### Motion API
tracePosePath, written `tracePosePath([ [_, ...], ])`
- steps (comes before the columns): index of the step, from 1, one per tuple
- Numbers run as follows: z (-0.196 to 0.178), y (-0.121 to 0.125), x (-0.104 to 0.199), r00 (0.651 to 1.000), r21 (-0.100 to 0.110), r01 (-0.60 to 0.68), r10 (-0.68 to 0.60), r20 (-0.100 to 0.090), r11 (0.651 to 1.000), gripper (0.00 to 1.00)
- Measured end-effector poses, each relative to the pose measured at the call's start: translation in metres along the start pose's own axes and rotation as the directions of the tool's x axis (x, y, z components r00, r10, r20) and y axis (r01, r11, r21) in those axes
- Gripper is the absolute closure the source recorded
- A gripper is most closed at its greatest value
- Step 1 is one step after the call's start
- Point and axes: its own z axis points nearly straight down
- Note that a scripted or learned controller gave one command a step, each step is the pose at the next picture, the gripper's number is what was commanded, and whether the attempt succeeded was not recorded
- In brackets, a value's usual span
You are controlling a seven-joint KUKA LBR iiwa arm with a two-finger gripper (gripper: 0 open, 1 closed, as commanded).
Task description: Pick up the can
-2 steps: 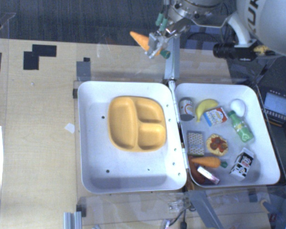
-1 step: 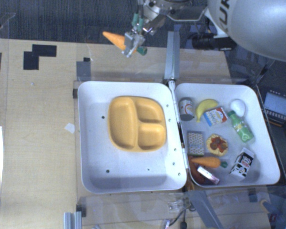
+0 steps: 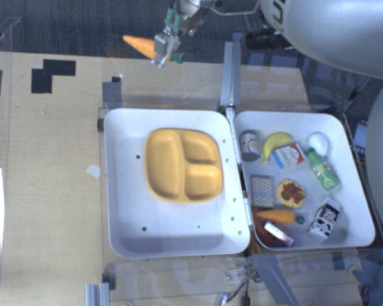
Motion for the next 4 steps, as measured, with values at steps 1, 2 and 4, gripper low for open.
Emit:
tracePosePath([
  [1,0.03,-0.005,-0.004,0.956,0.0,0.295,-0.295,0.0,0.956,1.0],
  [2,0.107,-0.089,-0.026,0.869,0.0,0.494,-0.494,0.0,0.869,1.0],
  [4,-0.002,-0.145,-0.035,0.239,0.002,0.971,-0.971,0.003,0.239,1.0],
])
